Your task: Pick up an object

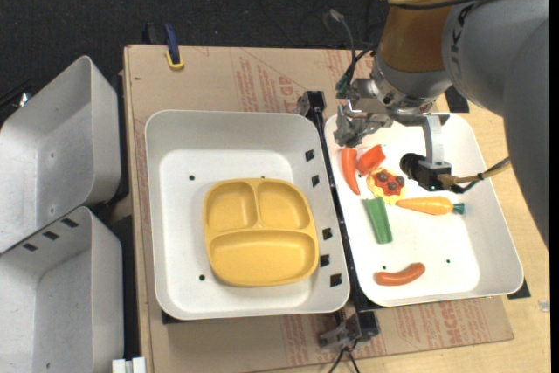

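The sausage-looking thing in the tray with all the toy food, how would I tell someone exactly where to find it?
Look at the right-hand white bin, the one beside the bin holding the yellow divided plate. Go to its near edge, below the green stick. The sausage lies there alone, reddish-brown and gently curved, apart from the cluster further back.

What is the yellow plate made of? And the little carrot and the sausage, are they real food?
The yellow plate looks like smooth matte plastic: one even colour, moulded compartments. The carrot and sausage seem to be toy plastic too, with flat bright colours and a slight shine, though this view cannot prove it.
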`<state>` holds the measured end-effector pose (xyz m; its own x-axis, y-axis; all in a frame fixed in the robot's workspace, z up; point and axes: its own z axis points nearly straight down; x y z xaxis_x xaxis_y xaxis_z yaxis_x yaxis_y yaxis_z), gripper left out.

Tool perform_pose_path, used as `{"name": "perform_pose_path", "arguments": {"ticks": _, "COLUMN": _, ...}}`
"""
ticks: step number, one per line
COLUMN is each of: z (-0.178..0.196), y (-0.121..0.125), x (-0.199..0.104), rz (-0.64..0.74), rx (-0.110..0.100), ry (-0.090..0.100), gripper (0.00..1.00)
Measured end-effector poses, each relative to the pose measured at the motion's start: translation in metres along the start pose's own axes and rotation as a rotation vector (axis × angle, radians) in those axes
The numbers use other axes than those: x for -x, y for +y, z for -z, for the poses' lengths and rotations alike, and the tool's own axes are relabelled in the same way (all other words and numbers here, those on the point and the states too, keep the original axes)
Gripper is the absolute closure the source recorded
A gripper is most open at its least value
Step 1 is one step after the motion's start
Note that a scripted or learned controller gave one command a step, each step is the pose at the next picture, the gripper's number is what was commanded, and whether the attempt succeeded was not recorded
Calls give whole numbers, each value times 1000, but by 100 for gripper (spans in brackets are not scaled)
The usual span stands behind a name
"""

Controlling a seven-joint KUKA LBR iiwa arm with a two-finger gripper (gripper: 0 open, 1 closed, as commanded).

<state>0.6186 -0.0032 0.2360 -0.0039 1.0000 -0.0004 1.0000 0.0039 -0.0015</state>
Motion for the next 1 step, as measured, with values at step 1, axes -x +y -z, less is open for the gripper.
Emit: {"name": "perform_pose_path", "arguments": {"ticks": 1, "z": 9, "y": 13, "x": -54, "rz": 3, "rx": 5, "ry": 1, "gripper": 100}}
